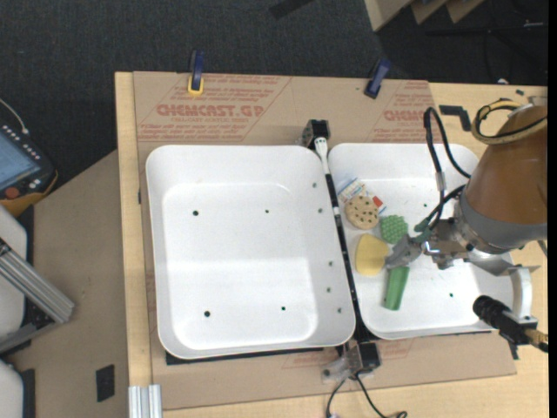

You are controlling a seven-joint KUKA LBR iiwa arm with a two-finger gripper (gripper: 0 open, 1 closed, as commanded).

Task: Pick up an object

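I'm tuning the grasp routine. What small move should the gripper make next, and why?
Probably a short descent, centred on the green cylinder. The gripper sits just above the cylinder's upper end, with the yellow piece close to the left, and nothing shows between its fingers. Centring first should keep it off the yellow piece.

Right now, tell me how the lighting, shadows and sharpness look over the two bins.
Camera view: even, soft light; the left bin reads bright white with no harsh glare; the arm throws a faint shadow on the right bin; the claw above the green cylinder looks slightly soft, and the small items' details are too coarse to read.
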